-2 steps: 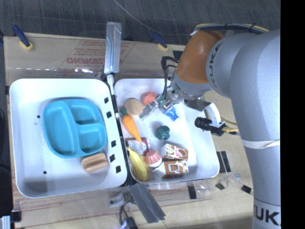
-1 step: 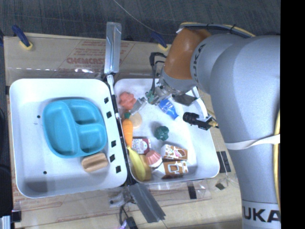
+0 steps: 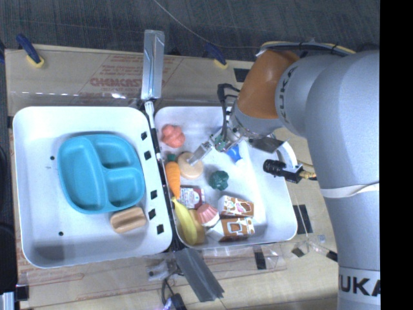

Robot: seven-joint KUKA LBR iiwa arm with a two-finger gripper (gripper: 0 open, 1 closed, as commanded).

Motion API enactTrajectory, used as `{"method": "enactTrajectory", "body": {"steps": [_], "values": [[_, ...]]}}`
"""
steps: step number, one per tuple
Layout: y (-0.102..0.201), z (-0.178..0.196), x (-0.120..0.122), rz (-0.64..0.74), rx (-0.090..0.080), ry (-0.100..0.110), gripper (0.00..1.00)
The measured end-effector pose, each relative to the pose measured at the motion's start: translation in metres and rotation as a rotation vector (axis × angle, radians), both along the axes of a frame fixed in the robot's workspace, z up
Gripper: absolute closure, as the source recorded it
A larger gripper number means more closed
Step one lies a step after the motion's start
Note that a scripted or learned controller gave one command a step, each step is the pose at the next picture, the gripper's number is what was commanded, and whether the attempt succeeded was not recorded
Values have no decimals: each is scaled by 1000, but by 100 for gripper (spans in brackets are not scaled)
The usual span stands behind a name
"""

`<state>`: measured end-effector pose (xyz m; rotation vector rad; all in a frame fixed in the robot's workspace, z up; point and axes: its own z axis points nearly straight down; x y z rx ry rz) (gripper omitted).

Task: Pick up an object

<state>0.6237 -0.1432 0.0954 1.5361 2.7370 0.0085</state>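
gripper (image 3: 205, 148): centre of frame, low in the right bin (image 3: 274, 202); tip near or touching the tan round piece (image 3: 190, 165); grip state can't tell.
near tip: pink ball (image 3: 172, 135) upper left, carrot (image 3: 173, 177) lower left, dark green item (image 3: 219, 179) lower right.
lower pile: banana (image 3: 186, 223), two brown cartons (image 3: 236, 218).
left bin (image 3: 32, 173): blue divided tray (image 3: 102, 171), bread roll (image 3: 128, 219) at its lower right.
surface: cardboard-covered bench (image 3: 77, 70), dark floor above.
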Motion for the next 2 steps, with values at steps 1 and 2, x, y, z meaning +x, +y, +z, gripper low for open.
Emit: {"method": "enactTrajectory", "body": {"steps": [1,2], "values": [[-11,64,31,-291,-3,10,0],[-47,-6,22,-199,-2,11,0]]}}
